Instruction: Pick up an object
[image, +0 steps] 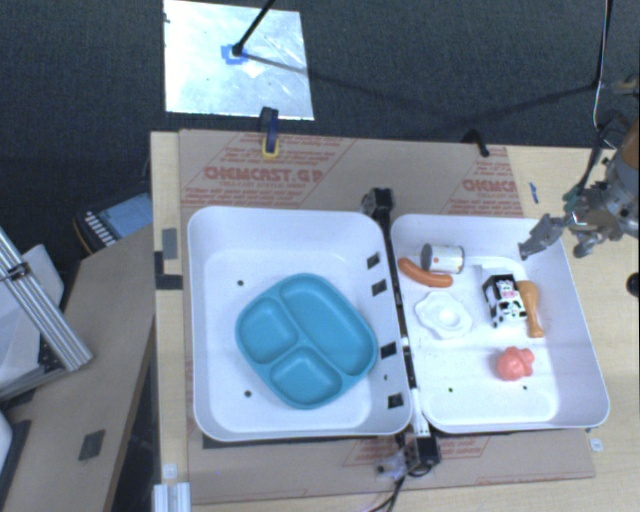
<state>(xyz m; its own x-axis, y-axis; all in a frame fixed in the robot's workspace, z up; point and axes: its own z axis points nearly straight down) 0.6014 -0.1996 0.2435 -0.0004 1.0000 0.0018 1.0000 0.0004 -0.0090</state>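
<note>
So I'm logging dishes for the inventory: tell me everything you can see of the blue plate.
The blue plate is a teal, plastic-looking tray with rounded corners and three compartments, one long and two smaller. It lies flat, turned at an angle, on the floor of the left bin, near the middle. Nothing lies in it or touches it besides the bin.

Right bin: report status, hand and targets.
Hand above right bin's top right corner, holding nothing. Hot dog, egg, cow, pink toy untouched. Path clear.
</note>
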